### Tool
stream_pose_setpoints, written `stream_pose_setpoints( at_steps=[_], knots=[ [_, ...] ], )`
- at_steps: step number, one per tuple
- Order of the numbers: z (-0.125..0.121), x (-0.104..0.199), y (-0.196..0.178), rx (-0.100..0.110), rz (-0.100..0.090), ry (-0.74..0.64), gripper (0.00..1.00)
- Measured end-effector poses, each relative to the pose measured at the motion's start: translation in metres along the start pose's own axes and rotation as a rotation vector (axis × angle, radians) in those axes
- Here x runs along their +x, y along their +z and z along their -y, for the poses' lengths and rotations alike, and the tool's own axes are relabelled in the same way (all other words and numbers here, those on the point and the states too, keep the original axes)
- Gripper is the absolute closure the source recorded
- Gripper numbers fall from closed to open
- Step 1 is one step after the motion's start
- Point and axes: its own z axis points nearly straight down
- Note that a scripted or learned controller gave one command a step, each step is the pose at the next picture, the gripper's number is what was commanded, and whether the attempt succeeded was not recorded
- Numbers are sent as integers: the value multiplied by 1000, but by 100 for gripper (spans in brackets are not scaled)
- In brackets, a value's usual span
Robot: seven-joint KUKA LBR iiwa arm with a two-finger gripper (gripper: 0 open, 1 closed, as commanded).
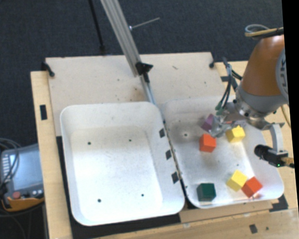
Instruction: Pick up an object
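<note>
While gripper [221, 126] hung low in right bin [186, 119], it sat between purple block [208, 121] at 9 o'clock, orange cube [207, 143] at 7 and yellow cube [236, 133] at 4. Fingers blurry, honestly couldn't tell wide or narrow. Nothing visibly held. Risk: blocks crowded tips, so closing could nudge one aside or pinch corner, then slip on lift.

A robotics lab — plywood bench [46, 150], aluminium camera mast [122, 33], control pendant [21, 175].
</note>
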Motion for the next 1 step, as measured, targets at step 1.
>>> stream_pose_setpoints(
  at_steps=[1],
  knots=[
    [-8,44,3,3,-1,-2,100]
  ],
)
